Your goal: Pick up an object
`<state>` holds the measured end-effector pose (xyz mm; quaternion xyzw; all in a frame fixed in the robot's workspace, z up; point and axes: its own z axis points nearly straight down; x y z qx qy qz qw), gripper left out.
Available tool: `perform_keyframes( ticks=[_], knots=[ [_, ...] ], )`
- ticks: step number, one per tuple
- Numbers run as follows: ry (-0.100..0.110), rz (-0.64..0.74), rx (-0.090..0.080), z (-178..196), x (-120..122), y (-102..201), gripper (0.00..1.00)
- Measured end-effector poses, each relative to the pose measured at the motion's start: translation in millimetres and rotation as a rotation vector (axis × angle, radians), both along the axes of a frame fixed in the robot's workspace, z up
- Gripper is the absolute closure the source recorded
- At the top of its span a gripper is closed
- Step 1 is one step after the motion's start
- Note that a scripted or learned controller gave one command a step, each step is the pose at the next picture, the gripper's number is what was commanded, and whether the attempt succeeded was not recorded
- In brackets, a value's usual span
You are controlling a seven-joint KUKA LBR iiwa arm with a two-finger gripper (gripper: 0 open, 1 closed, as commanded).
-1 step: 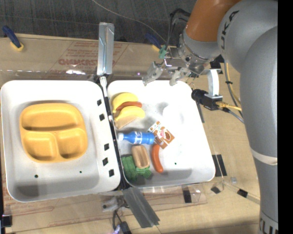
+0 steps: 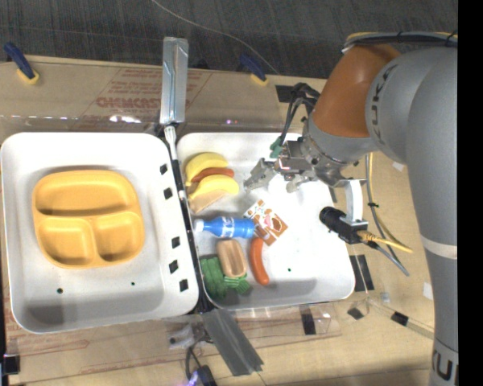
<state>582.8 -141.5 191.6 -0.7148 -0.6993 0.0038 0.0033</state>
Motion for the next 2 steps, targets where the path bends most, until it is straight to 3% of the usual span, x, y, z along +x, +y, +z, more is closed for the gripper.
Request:
perform_keyframes(
  ticks=[1,2],
  knots=[
    [-0.011,0.100,0.001,-98.3,-34.5,-38.9,0.00],
    [-0.011,0.107,0.000,-88.1,-33.6,-38.5,1.00]
  ],
)
